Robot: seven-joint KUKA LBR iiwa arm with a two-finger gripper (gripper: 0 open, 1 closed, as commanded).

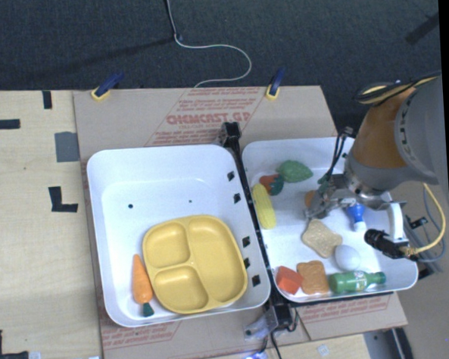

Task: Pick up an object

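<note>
Dark carpet runs across the top of the camera view, with a thin white cable (208, 43) looping down onto a sheet of brown cardboard (198, 116) clipped to the pale wooden desk (30, 225). Two shallow white bins sit side by side on that cardboard.

Reaching in from the right, the grey arm with its orange band (385, 138) lowers the tool (326, 203) into the right bin (325, 147). Its dark fingers hang low over the bin floor, just above a tan cracker-like slab (321, 238) and close to a small blue-and-white piece (356, 215). How far apart the fingers stand cannot be told, and nothing can be made out between them; a small orange bit beside them is too blurred to name.

Scattered through the right bin lie a yellow corn cob (264, 205) against the left wall, a green leaf (294, 171) and a small red-and-green item (272, 184) near the top, a white egg (347, 257), a green bottle (356, 281) along the bottom wall, a brown toast piece (313, 276) and a red wedge (288, 279) beside it. The arm's bulk and cabling cover that bin's right edge.

The left bin (118, 170) holds a yellow divided plate (195, 262) and, just beside it on the left, an orange carrot (141, 282).
</note>
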